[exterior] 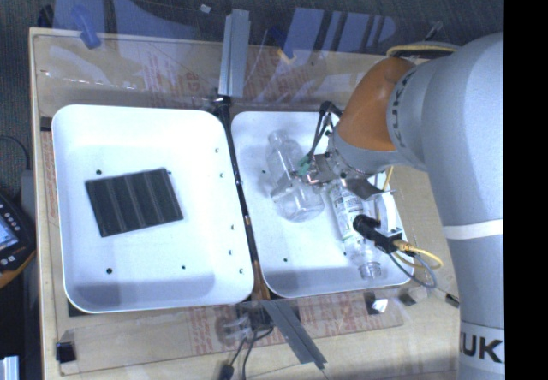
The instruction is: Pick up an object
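Tool (318,171) over right bin (257,198) w/ clear bottles (351,220); dark ridged pad (134,201) in left bin (68,198).

Both bins look like smooth, slightly glossy white plastic, the left bin (68,147) and the right bin (257,147) alike. A dark ribbed mat (134,201) in the left one looks matt and grooved. In the right bin lie clear, shiny plastic items: a cup-like piece (295,198) and a bottle (353,220). The arm (462,139) has a smooth grey shell and a glossy orange band (370,113). The tabletop (128,70) is pale wood under a clear sheet
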Robot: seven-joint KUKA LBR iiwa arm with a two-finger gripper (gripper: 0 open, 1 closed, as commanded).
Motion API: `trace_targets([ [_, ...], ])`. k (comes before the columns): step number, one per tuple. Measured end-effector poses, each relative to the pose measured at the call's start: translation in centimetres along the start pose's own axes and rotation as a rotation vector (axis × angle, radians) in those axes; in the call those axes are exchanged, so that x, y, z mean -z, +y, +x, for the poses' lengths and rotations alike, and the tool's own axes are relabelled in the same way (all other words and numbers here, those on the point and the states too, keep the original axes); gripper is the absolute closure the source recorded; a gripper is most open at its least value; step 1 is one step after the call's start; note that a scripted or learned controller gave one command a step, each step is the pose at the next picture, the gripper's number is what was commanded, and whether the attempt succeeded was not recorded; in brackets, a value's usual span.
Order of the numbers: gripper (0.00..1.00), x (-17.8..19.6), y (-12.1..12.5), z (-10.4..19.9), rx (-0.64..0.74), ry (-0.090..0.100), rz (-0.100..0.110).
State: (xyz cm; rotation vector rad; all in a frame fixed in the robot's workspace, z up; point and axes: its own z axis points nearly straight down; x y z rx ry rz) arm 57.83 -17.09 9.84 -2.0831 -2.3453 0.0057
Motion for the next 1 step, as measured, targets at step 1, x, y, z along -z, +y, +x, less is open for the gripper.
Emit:
trace_targets([
  [1, 1.00, 8.65, 2.09, 1.10, -0.095, -0.001, -0.001],
])
